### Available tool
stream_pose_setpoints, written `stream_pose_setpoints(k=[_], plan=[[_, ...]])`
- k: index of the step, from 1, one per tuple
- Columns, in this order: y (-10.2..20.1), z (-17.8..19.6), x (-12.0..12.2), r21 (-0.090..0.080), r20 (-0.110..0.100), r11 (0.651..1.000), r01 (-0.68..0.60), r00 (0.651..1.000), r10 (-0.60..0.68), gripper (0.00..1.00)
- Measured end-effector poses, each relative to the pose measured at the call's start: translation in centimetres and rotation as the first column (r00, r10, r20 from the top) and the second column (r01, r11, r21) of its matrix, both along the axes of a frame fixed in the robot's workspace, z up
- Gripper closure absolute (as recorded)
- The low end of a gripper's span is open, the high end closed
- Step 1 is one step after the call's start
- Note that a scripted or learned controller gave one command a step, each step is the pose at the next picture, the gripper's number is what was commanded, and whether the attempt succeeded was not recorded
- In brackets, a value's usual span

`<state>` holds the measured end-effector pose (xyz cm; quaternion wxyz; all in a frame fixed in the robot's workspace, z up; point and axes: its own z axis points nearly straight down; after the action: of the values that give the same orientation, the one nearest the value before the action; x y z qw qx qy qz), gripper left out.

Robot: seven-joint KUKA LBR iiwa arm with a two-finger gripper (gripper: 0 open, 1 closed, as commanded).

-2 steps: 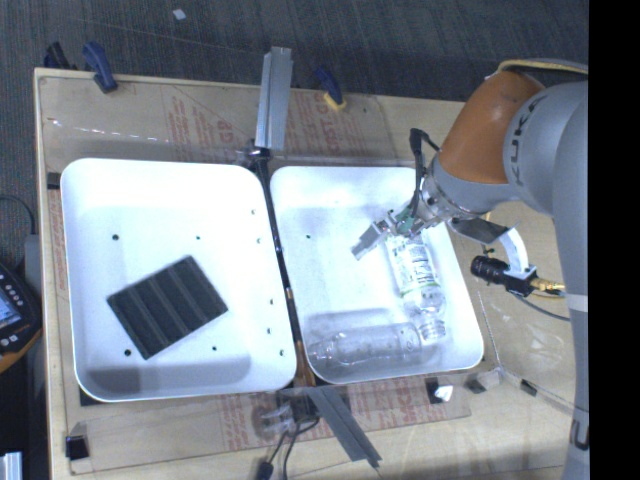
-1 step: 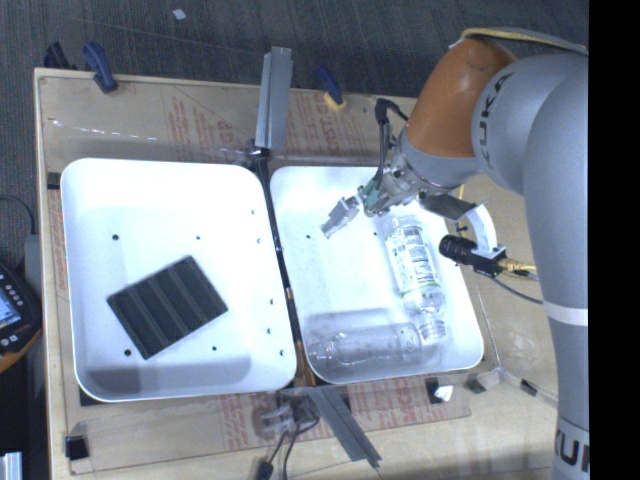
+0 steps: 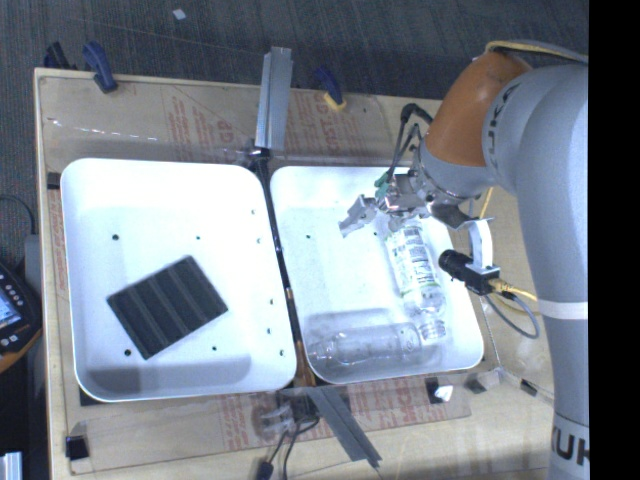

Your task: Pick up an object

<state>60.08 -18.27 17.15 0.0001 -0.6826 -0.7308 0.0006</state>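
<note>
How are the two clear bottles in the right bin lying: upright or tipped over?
Tipped over. One clear bottle lies lengthwise along the right bin; the other bottle lies across its near edge.

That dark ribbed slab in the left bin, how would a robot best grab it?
Probably from straight above, fingers closing across the narrow width of the slab, near its middle. It lies flat and turned at a slant, alone in the left bin, so both long edges look free. Being thin, it gives the fingers little edge to catch.
</note>
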Motion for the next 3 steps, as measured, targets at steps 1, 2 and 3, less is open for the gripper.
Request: stream_pose_setpoints(k=[1, 2, 3], plan=[[-2.6, -5.9, -1.1, 0.003, -0.003, 1.0, -0.004, 1.0, 0.004, 0.0], [-2.7, 2.3, -3.6, 0.001, 0.001, 0.999, -0.055, 0.999, 0.055, 0.0], [-2.5, -1.0, -2.7, 0.003, -0.003, 0.996, -0.088, 0.996, 0.088, 0.0]])
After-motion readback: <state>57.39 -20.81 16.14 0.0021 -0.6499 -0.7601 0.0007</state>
